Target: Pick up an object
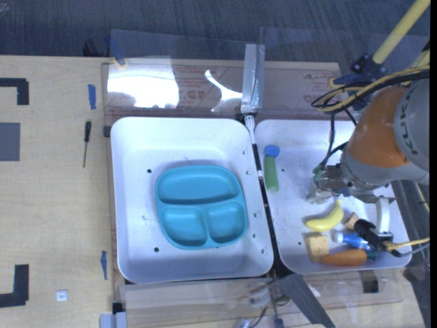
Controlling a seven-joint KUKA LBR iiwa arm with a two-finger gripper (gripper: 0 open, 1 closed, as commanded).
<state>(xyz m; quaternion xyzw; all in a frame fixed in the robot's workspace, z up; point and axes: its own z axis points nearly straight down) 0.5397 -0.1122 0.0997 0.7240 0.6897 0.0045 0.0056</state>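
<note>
Camera view. The bench bears two white bins side by side.

Left bin: one blue tray with three compartments lies flat near the middle, one long compartment on the far side and two smaller ones on the near side.

Right bin: all loose items are here.
- A green marker with a blue cap lies along the left wall, cap toward the far side.
- A yellow banana lies near the bin's middle, just below the gripper.
- A tan block sits near the front wall, just below the banana.
- An orange carrot lies along the front wall, right of the block and touching or nearly touching it.
- A small blue piece rests just above the carrot.

The arm enters from the right, orange band over the right bin. The gripper is low in the right bin, between marker and banana, closer to the banana. Its opening is hidden by the wrist: cannot tell whether wide or narrow. No item is seen held.
</note>
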